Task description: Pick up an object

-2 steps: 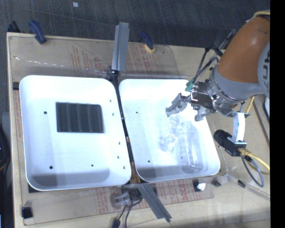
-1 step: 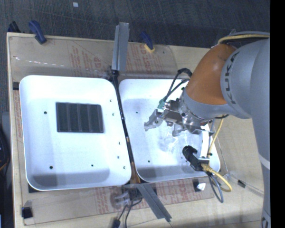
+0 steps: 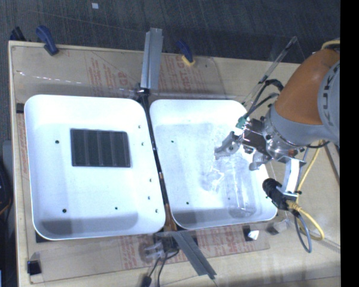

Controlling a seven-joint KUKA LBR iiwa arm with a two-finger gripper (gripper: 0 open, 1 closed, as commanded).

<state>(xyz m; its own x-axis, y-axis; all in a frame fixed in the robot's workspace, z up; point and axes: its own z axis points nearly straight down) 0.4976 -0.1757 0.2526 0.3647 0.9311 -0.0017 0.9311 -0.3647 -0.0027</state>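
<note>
Arm [image 3: 305, 100] reaches in from 3 o'clock, wrist bent over the right bin [image 3: 185, 115], gripper [image 3: 227, 148] low above a clear object [image 3: 236, 187]; jaws' state cannot be told.

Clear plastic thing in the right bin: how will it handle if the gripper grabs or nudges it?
The clear object looks thin-walled and see-through, so probably light and easy to crush. Its glossy surface suggests it may slip between the fingers. It lies flat in the right bin, so a push would likely slide it.
</note>
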